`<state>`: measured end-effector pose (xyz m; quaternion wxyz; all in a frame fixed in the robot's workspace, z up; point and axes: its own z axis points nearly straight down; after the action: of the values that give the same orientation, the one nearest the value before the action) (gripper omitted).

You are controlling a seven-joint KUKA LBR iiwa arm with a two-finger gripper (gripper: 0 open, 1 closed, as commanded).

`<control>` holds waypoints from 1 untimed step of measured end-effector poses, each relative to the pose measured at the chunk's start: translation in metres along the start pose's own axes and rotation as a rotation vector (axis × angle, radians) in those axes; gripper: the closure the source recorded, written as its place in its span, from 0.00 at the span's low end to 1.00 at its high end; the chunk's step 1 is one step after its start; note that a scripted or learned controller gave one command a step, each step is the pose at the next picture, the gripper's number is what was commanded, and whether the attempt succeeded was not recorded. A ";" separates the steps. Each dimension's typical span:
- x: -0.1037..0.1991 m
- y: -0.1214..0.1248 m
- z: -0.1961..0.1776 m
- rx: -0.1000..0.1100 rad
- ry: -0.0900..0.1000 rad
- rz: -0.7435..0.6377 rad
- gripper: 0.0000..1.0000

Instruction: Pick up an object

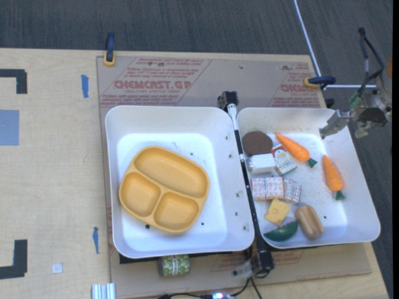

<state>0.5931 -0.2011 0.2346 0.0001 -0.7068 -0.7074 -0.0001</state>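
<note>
Pale wood bench [50, 185], two white bins [118, 185], dark carpet floor [187, 11]

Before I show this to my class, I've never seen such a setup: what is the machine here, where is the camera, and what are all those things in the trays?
One camera looks down at a slant on a bench with two shallow white bins. The left bin holds a yellow divided plate. The right bin holds toy food: two carrots, a brown disc, small cartons, a cheese wedge, a bread roll and a green vegetable. The machine is a robot arm reaching in from the right; its gripper hangs over the right bin's far edge. Nothing shows between its fingers, so it holds nothing yet.
</note>
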 end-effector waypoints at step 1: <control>0.017 -0.010 0.136 -0.010 -0.003 0.002 0.00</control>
<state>0.5830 -0.1842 0.0986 -0.0044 -0.7073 -0.7069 -0.0025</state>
